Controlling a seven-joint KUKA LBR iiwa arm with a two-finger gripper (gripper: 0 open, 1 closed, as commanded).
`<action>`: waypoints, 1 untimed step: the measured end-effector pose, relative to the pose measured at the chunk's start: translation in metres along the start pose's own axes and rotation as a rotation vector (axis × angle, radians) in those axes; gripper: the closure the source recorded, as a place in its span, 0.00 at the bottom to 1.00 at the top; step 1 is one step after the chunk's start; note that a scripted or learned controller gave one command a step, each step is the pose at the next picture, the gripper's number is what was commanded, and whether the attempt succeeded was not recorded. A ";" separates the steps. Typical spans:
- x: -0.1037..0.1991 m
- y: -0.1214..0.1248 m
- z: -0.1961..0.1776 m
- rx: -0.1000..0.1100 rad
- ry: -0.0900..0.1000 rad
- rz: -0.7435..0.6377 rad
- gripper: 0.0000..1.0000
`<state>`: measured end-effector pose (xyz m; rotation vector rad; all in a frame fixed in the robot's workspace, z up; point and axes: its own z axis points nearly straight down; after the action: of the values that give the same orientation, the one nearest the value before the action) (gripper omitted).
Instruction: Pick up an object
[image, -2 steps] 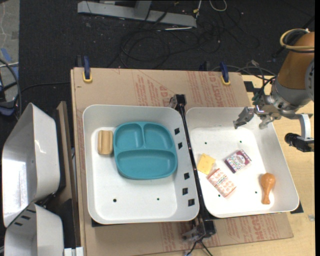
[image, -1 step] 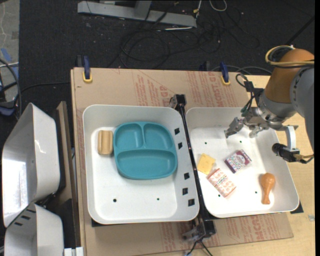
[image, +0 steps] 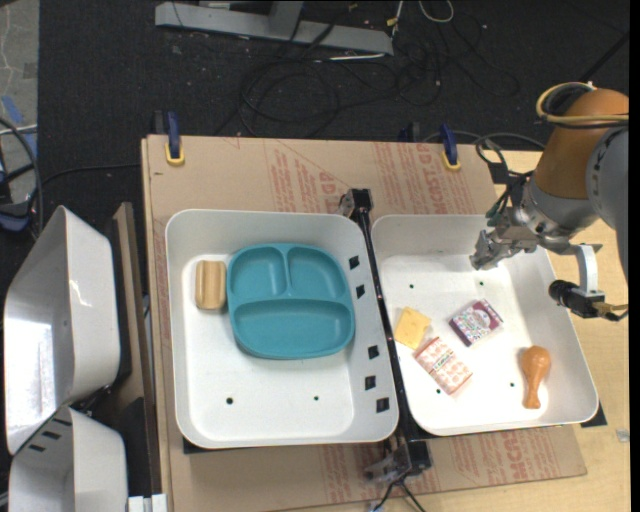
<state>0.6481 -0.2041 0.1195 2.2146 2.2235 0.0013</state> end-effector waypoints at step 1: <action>0.005 0.005 -0.063 -0.005 -0.001 0.001 1.00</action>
<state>0.6528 -0.1988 0.1827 2.2125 2.2199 0.0062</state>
